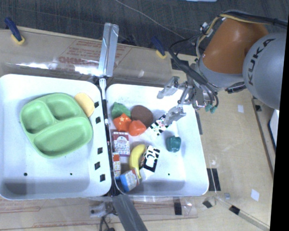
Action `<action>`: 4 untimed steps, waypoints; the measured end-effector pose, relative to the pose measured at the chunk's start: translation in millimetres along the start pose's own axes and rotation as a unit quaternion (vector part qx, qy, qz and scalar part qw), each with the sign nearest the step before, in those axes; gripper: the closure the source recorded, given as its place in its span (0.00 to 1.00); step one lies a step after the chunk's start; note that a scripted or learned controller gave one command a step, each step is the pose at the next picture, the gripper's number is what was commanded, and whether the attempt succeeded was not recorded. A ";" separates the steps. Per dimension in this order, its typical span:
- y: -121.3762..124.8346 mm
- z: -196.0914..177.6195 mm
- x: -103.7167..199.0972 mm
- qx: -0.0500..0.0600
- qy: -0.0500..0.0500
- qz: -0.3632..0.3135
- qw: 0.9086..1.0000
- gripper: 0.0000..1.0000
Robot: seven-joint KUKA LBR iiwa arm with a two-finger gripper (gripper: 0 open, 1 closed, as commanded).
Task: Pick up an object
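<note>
Camera view: my gripper [182,101] hovers over the right white bin [196,162], fingers spread and holding nothing. A black-and-white checkered block [158,124] lies just below them, beside a small teal pepper-shaped toy [173,143].

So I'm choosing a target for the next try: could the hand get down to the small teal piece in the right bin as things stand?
Probably yes. The teal piece lies apart from the other items on bare bin floor, with nothing over it, and the hand hovers just above and beside it.
</note>
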State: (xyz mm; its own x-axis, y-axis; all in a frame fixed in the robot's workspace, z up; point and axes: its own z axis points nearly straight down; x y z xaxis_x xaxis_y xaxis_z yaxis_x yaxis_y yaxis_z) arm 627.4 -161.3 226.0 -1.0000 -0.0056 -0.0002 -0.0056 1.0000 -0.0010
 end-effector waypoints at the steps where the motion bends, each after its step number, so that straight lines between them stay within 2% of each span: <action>1: 31.4 111.3 53.8 0.002 -0.011 -0.084 0.996 0.00; 2: 59.6 116.7 113.6 0.010 -0.030 -0.021 0.999 0.00; 3: 59.0 124.2 130.6 0.004 -0.016 -0.024 1.000 0.00; 4: 65.2 125.3 93.1 0.004 -0.008 -0.019 1.000 0.00</action>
State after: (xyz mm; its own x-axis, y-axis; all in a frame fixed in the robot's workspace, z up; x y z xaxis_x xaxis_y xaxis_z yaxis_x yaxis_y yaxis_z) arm 533.9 -96.7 100.6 -0.9989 -0.0441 -0.0170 -0.0440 0.9990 -0.0085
